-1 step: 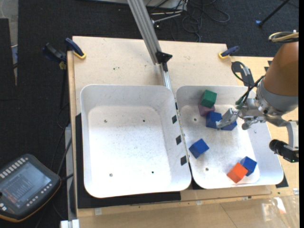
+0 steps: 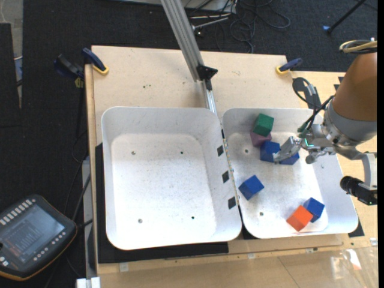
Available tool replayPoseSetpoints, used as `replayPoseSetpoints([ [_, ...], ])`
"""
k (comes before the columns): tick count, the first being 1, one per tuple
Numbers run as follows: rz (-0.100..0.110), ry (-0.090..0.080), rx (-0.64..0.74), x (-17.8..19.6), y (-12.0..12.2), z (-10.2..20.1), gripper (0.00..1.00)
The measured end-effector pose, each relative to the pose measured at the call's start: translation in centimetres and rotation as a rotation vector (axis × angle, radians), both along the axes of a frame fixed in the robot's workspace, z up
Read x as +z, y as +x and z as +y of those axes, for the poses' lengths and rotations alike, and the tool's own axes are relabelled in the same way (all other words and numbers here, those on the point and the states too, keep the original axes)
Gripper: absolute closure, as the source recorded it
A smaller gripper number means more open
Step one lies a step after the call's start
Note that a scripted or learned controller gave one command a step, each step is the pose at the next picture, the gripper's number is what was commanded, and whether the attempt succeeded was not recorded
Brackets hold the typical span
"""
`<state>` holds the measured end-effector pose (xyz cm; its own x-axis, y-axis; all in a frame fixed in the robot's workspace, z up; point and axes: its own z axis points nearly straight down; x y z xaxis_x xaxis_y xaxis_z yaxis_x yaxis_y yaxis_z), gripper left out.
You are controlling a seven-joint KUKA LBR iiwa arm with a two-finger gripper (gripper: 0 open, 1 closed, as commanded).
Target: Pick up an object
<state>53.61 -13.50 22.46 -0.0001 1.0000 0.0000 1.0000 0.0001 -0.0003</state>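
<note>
Camera view, read left to right: left bin [image 2: 162, 176] bare-floored on the bench [image 2: 150, 77], touching the right bin [image 2: 336, 221] along their shared rim. Past that rim, a lone blue cube [image 2: 251, 186] near the right bin's left wall, tilted on the floor, well apart from anything else. Toward the far edge, a tight cluster: green cube [image 2: 263, 124] on or against a purple cube [image 2: 258, 138], with a blue block [image 2: 270, 150] just beside them, touching or nearly so. At that blue block's right side, the gripper [image 2: 287, 150], low in the bin; fingers too blurred and dark against the block to call spread or closed, so cannot tell, and no grasp claimable. Near the front right corner, an orange cube [image 2: 299, 218] touching a smaller blue cube [image 2: 314, 208]. Beyond the right rim, the grey arm [image 2: 354, 110] and its cabling.

Likely risks, as judged: crowding at the cluster, hence a fingertip landing on top of the blue block rather than beside it, or shoving it into the purple cube; a corner pinch slipping out on the lift; the green cube toppling if its neighbour got nudged; a skewed two-block grab.
</note>
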Motion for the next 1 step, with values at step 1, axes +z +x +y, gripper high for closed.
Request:
replayPoseSetpoints([
  [1,0.005,0.000,-0.001,-4.50,-0.46,-0.42,0.00],
])
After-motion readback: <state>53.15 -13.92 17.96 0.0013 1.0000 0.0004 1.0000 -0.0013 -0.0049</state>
